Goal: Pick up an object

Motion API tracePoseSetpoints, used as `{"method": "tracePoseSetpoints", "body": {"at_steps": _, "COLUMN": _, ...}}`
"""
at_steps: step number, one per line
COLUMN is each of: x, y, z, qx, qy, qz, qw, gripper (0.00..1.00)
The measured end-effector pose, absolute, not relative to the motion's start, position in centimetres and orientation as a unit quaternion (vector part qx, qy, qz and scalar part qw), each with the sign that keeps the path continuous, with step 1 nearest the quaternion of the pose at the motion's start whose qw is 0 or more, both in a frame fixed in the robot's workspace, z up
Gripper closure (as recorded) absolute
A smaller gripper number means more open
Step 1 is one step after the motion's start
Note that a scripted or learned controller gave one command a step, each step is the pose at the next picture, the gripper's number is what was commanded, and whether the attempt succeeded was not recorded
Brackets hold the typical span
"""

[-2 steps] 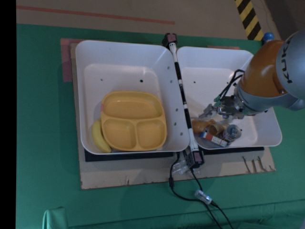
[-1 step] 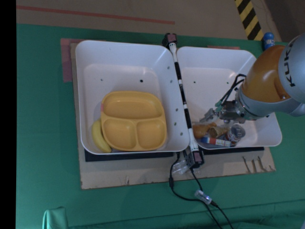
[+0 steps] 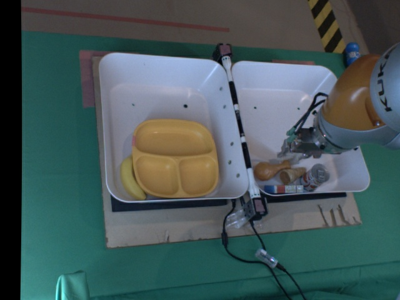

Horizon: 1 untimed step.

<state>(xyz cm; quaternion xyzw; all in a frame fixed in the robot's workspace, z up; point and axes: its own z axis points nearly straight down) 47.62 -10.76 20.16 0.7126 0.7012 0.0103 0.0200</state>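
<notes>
In the right bin (image 3: 275,86), near its front wall, lie a brown pear-shaped wooden piece (image 3: 270,169), a small tan wooden piece (image 3: 292,175), a grey round-capped item (image 3: 317,174) and a thin marker-like stick (image 3: 282,189). My gripper (image 3: 294,147) hangs just above the brown piece, pointing left and down from the orange wrist band (image 3: 350,102). Nothing shows between its fingers. In the left bin (image 3: 156,80) a yellow divided plate (image 3: 175,158) lies with a banana (image 3: 130,180) at its left edge.
The bins meet at a black-and-white divider (image 3: 236,117). Cables (image 3: 250,242) trail over the cardboard and green cloth in front. A blue object (image 3: 352,50) stands beyond the right bin, near yellow-black floor tape (image 3: 324,11).
</notes>
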Motion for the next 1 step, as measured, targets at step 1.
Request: {"method": "tracePoseSetpoints", "body": {"at_steps": 1, "x": 46.86, "y": -4.83, "z": 32.00, "qx": 0.709, "qy": 0.705, "qz": 0.0024, "qw": 0.004, "gripper": 1.00}}
